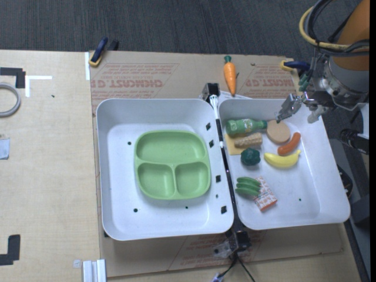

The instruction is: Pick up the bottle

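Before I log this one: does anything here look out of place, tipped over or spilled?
One oddity: a carrot lies on the cardboard behind the two bins, outside both. The bottle lies on its side in the right bin, crowded by other toy food. Nothing looks spilled or broken. The green tray sits squarely in the left bin.

A green three-part plate (173, 164) lies in the left bin (111, 175). Right of the plate sit a banana (282, 159), sausage (289, 144), broccoli (251, 156) and snack packet (265, 196). A carrot (229, 74) lies beyond it.
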`<state>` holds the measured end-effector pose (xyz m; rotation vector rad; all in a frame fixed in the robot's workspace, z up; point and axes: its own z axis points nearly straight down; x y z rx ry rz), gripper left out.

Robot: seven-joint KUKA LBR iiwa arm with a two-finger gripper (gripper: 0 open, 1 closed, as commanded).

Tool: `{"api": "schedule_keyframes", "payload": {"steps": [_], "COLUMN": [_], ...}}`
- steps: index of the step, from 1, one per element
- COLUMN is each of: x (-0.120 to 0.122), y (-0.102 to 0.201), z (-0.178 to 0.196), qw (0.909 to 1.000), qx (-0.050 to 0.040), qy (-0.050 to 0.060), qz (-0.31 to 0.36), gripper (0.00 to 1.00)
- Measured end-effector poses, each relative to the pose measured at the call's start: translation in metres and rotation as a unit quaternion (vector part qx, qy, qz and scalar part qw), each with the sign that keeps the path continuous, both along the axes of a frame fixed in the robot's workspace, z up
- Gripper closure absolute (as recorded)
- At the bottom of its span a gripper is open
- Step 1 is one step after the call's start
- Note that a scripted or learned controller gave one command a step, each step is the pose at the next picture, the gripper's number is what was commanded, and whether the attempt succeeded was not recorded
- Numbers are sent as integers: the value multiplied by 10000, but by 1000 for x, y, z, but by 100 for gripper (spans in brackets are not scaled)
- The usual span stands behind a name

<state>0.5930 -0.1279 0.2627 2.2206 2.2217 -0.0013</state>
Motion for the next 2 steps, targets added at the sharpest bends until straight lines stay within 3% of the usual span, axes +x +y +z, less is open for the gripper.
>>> {"api": "schedule_keyframes", "payload": {"steps": [1, 2], "x": [0, -47], "y": [0, 45], "z": [10, -71], "qw": [10000, 10000], "qx": [-6, 1], "qy": [-4, 5], "qz": [7, -56], "gripper": [100, 100]}}
